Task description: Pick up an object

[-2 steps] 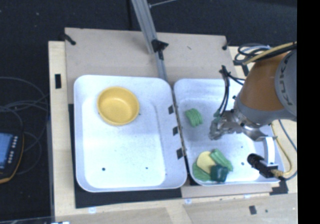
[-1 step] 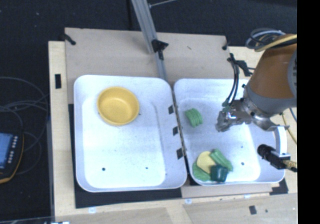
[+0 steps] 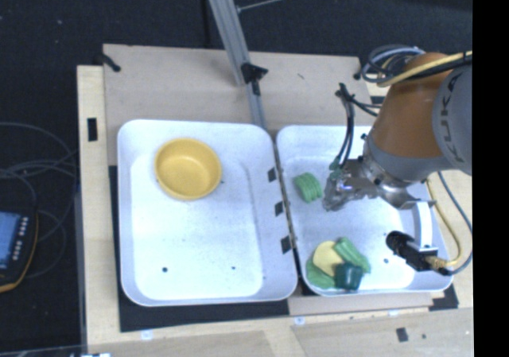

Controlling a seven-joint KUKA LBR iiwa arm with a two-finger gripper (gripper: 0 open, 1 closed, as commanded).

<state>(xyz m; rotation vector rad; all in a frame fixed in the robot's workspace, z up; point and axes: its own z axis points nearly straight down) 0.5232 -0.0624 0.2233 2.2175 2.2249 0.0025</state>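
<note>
the arm (image 3: 413,121) reaches in from the right, its tool (image 3: 338,195) pointing down.

You are looking down from one fixed camera above the bench (image 3: 95,188), tilting slightly so both white bins (image 3: 199,284) are fitting in frame at moderate range; the arm (image 3: 413,125) is entering from the right of your view.

bowl (image 3: 188,168) in left bin (image 3: 135,268), toy pile (image 3: 337,263) in right bin (image 3: 374,284)
</note>
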